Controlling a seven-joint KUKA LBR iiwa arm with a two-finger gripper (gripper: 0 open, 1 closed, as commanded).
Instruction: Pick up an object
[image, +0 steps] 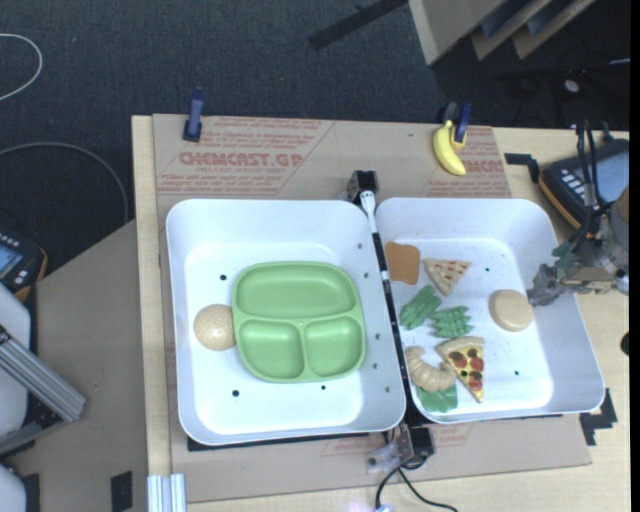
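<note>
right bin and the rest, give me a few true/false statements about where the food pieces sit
The green divided tray lies in the left bin. True.
The round bun sits in a tray compartment. False: it lies on the bin floor at the tray's left edge.
The banana lies in the right bin. False: it lies on the bench beyond that bin.
The pizza slice is in the right bin. True.
The gripper holds the pale round piece. False: that piece lies apart on the bin floor.
</note>
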